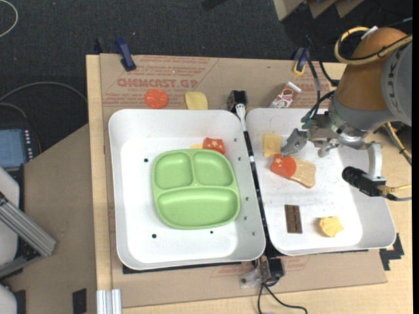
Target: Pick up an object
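An orange disc (156, 99) and a pale yellow piece (196, 101) are seen on the bench, well left of the fingers. A green divided plate (195, 188) is seated in the left bin (124, 175), with a small red item (214, 144) at its upper edge. In the right bin (366, 231), a yellow block (271, 144) lies just left of the gripper (298, 140). A red rounded piece (283, 166) resting against a tan slice (304, 173) is found just below the fingertips, apart from them. A brown bar (293, 218) and a yellow lump (330, 226) lie further below. The fingers are parted, and nothing is held between them.
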`<state>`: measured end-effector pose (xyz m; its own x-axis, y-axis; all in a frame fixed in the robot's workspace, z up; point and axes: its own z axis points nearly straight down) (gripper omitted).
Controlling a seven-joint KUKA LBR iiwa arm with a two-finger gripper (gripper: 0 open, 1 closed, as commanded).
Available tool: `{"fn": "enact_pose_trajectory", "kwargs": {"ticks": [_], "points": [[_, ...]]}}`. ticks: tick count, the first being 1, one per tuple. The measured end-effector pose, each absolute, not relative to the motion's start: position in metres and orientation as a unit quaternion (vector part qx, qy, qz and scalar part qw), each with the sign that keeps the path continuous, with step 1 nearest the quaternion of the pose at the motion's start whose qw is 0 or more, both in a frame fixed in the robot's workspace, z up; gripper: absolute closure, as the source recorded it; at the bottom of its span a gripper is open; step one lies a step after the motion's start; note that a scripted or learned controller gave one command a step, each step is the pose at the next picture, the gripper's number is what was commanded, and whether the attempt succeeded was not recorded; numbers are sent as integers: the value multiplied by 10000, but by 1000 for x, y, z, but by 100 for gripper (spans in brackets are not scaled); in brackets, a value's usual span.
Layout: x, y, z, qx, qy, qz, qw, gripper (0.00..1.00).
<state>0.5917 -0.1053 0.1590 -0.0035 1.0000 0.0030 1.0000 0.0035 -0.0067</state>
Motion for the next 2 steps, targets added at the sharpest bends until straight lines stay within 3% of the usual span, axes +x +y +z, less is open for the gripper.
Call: {"fn": "enact_pose_trajectory", "kwargs": {"ticks": [1,2], "points": [[597,-100,96,-7066,-7076,15,29,0],[527,-143,89,-7084,-7058,-21,-44,0]]}}
